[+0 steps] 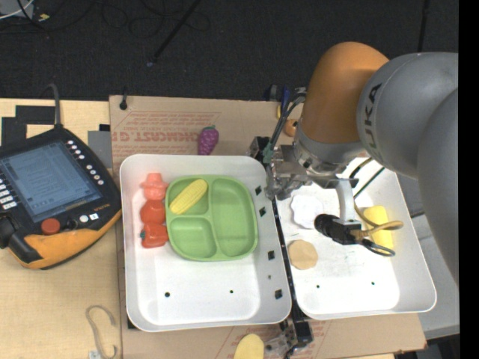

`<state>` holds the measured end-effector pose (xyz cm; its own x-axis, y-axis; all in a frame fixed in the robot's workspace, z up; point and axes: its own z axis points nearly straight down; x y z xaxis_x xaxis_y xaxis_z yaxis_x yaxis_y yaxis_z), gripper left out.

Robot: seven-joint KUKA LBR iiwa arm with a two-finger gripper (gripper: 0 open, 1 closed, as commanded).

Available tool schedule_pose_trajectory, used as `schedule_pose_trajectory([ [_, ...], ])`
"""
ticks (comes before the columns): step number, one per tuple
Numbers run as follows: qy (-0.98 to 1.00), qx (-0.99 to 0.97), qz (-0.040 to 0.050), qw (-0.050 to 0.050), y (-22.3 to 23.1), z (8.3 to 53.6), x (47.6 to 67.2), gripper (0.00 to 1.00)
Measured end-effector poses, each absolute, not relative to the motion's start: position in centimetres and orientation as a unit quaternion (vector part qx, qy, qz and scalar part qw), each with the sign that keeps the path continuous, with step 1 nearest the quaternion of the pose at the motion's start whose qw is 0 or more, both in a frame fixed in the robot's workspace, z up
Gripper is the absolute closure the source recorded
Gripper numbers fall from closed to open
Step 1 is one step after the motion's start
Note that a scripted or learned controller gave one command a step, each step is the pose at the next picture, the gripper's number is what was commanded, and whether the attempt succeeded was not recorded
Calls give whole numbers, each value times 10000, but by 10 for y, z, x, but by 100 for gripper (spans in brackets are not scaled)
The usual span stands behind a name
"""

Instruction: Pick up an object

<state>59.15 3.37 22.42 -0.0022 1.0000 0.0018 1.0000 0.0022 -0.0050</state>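
Observation:
My gripper [279,179] hangs over the upper left corner of the right bin [389,294], close to the divider between the bins. Just right of and below it lies a white crumpled object [305,206]. A flat tan disc [303,254] rests nearer the front of that bin, and a yellow block [380,221] lies at its right side. The left bin [202,305] holds a green divided plate [224,230] with a yellow corn cob [186,195] in its upper left compartment. A red bear-shaped bottle [153,212] lies beside the plate's left rim.
A purple grape bunch [208,139] sits on the cardboard behind the left bin. A teach pendant [49,193] lies on the bench at the far left. A yellow object [249,345] rests in front of the bins.

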Motion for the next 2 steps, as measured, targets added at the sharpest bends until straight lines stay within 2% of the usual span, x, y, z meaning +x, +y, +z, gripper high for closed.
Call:
schedule_pose_trajectory([
  [1, -7070, -7072, 16, 19, 42, 218, 584, 100],
  [2, -7065, -7077, 10, 13, 42, 218, 586, 100],
])
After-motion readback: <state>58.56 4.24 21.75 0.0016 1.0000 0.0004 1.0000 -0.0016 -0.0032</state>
